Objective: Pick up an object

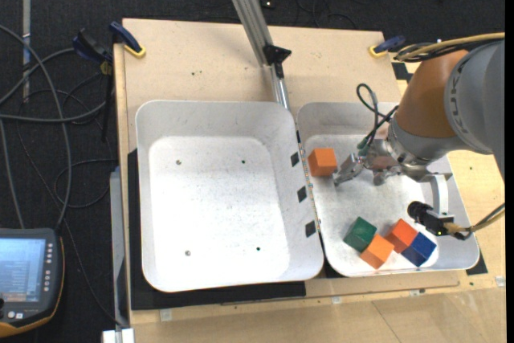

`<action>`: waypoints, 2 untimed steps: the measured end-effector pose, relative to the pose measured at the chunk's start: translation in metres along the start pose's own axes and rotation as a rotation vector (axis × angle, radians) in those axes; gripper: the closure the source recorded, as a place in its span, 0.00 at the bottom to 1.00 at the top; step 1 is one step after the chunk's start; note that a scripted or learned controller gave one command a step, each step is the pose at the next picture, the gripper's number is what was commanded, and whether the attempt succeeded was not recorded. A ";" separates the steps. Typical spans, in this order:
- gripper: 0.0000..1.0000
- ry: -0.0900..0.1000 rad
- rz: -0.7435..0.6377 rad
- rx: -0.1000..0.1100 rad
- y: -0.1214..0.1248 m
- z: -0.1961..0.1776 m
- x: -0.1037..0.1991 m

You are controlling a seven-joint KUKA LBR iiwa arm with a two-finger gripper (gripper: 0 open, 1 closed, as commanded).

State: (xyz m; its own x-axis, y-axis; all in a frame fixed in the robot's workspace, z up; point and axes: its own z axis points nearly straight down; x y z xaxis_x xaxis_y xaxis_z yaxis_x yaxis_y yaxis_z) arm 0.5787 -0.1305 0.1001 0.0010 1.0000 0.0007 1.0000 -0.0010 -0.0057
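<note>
An orange cube (pixel 323 161) lies in the right bin (pixel 337 124) near its left wall. My gripper (pixel 350 172) hangs just right of that cube, low over the bin floor, with nothing visibly between its fingers. At the bin's front sit a green block (pixel 360 233), an orange block (pixel 377 251), a red-orange block (pixel 403 234) and a blue block (pixel 419 250), clustered together.
The left bin (pixel 161 132) lies beside the right one, sharing a raised middle wall. A slanted metal pole (pixel 245 0) runs from the top down to the bins' junction. Cables and a tablet (pixel 24 273) lie off the bench at left.
</note>
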 end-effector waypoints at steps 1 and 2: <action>1.00 -0.001 0.000 -0.007 0.002 -0.014 0.000; 1.00 -0.003 -0.003 -0.013 0.005 -0.077 -0.003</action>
State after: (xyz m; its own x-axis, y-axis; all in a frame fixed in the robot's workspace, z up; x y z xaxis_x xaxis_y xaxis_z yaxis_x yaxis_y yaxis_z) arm 0.5845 -0.1339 0.1771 -0.0020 1.0000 -0.0019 1.0000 0.0020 0.0070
